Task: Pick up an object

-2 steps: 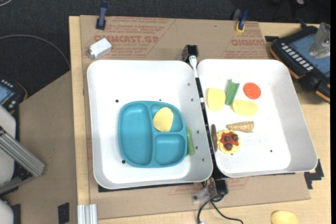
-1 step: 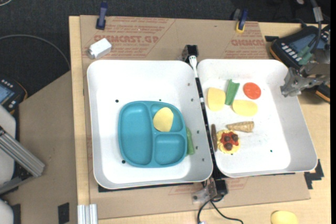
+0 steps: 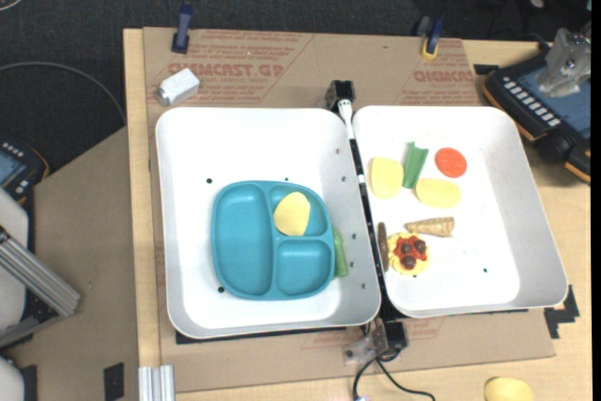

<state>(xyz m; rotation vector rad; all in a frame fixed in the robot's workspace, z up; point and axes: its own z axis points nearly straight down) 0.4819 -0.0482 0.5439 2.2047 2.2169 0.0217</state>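
**Objects wait in the right bin, pick not yet begun**

Objects for picking lie mostly in the right bin (image 3: pixel 507 230): a pale yellow piece (image 3: pixel 384 177), a green strip (image 3: pixel 414 164) leaning against it, an orange-red round piece (image 3: pixel 451 162), a second yellow piece (image 3: pixel 438 192) just below, a tan ridged piece (image 3: pixel 430 226), and a small yellow piece with red and dark topping (image 3: pixel 409 252) near the bin's left wall. They sit close together but mostly apart, the green strip touching the first yellow piece.

The left bin (image 3: pixel 188 202) holds a teal divided tray (image 3: pixel 244 244) with one yellow piece (image 3: pixel 292 214) in its upper right compartment, and a green piece (image 3: pixel 339 254) wedged just beside the tray's right edge.

As for the gripper, I cannot tell its state, and nothing on the counter (image 3: pixel 282 61) looks lifted.

By my judgement the task stands at its very start: choosing a target and approaching. The next move calls for descending over something well separated, such as the orange-red round piece or the tan ridged piece, with the fingers spread wide enough to straddle it. The flat yellow pieces look hard to grip from above.
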